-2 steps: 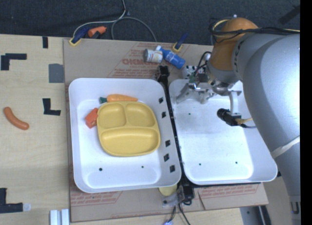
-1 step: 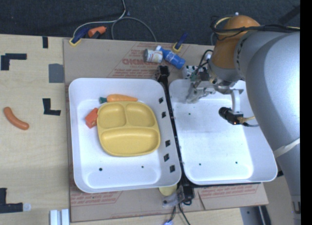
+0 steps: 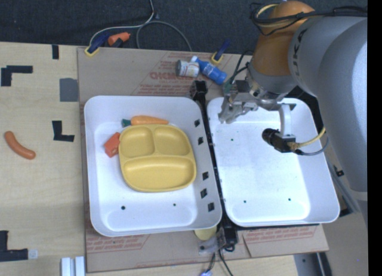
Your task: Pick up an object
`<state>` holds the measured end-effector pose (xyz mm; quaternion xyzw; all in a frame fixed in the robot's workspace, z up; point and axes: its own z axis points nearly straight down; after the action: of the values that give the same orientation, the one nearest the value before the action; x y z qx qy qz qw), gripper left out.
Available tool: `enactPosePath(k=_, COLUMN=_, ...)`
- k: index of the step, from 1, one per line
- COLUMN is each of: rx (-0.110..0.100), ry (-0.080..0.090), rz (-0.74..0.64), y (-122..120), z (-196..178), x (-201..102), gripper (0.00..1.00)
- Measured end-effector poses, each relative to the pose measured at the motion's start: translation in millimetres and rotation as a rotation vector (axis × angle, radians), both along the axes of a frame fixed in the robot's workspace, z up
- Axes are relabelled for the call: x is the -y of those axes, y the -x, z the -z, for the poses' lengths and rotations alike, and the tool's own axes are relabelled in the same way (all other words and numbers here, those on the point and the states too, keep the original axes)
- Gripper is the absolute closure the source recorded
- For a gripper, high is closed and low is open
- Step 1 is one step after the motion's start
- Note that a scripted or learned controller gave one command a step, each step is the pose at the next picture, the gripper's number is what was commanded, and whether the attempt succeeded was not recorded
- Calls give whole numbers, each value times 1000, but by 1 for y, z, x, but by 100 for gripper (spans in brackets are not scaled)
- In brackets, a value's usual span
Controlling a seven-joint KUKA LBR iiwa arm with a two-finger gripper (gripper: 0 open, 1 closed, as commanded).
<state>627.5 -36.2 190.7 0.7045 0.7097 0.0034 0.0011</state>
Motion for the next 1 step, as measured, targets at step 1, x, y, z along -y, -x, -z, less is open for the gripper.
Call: enactPosePath(k=1, rx=-8, ry=1, rz=-1, y=12, z=7, x=-72, gripper=100)
